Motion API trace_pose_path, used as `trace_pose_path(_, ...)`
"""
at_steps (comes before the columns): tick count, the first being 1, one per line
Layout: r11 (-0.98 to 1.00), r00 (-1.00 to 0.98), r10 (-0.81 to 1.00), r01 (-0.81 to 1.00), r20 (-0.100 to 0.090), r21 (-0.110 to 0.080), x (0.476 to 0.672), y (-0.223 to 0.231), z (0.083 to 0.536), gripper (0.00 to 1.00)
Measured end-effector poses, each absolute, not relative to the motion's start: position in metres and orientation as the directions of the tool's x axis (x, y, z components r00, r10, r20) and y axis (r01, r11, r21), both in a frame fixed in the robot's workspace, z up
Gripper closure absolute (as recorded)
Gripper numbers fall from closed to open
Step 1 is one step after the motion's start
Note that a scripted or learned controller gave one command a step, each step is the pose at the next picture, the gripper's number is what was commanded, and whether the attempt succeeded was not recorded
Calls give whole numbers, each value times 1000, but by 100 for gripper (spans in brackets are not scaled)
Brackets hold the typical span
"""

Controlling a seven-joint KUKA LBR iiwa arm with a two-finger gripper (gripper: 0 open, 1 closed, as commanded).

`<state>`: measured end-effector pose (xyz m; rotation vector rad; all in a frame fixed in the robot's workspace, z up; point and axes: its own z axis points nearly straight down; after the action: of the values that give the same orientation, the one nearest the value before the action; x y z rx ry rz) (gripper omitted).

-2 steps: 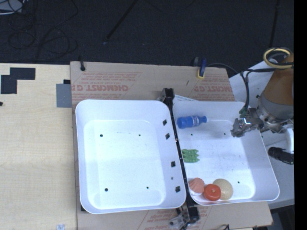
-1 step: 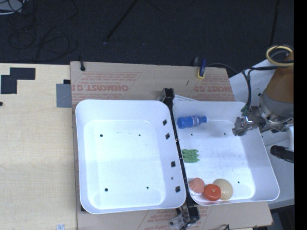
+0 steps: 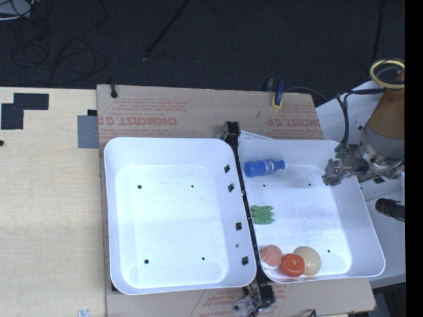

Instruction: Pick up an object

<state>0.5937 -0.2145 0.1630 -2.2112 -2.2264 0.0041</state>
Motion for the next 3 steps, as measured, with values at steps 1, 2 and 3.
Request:
trace_pose_path(1,9,-9,1000,1000,1,-6,594,-215,173,100)
trace_pose_path(2,12,-12,1000,1000,2,-7,593,-216,182,100)
trace_pose_path(3,14,-14,1000,1000,2,-8,593,-216,192,100)
